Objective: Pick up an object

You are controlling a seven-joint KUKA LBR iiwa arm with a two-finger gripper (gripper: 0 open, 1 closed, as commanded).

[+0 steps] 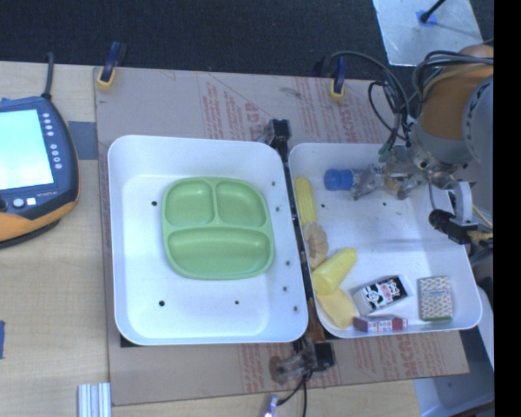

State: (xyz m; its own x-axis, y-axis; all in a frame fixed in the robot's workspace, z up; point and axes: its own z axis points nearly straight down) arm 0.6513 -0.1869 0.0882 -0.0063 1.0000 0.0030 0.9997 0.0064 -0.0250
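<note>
Now the gripper (365, 183) is seen low in the right bin (382, 228), at its far end, with a small blue object (337, 179) lying right at its tip, on the side away from the arm. Whether the two are touching cannot be made out, and how far the hand is open cannot be told either; nothing can be seen held in it. So the pick is judged not yet done: the reach has been made, while the grasp and the lift are left. Other candidates are laid out nearer the camera than the hand: a corn cob (305, 201), a yellow piece (333, 270), a black-and-white carton (381, 294) and a small patterned box (435, 298). Well beyond the blue object, a green divided plate (217, 228) is seen in the left bin (139, 311).
</note>
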